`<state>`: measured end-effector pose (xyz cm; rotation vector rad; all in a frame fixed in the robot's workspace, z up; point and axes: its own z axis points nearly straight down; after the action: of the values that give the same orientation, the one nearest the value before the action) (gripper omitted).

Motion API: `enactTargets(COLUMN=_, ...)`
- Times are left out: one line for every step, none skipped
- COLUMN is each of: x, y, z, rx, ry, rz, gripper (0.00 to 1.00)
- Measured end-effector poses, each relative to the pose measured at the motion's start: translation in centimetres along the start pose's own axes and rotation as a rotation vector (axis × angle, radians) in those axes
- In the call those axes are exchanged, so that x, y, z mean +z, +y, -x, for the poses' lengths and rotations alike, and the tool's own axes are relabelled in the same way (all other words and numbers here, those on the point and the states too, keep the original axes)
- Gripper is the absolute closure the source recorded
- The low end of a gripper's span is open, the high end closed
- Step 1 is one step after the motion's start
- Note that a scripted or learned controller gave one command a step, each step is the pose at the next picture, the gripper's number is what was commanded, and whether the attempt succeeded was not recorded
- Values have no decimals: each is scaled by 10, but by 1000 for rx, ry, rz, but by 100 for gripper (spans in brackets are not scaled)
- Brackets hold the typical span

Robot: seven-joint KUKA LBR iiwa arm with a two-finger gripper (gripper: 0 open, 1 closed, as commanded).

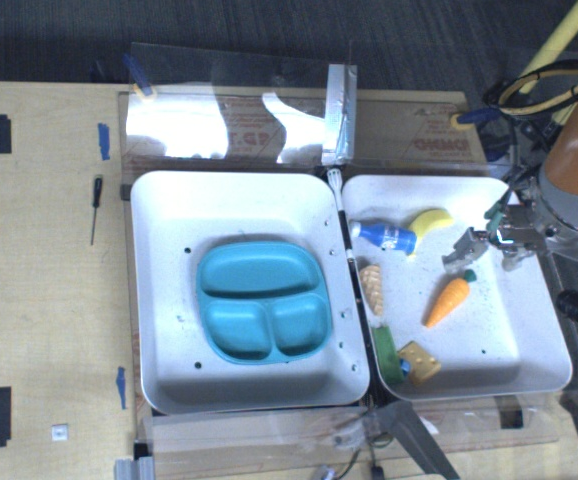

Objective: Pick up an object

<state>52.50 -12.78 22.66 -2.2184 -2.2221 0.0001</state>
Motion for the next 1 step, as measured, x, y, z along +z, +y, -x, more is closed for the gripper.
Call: enactTargets(x=139, y=6, z=36, rx=-21, ry=-3, rz=8, gripper=0)
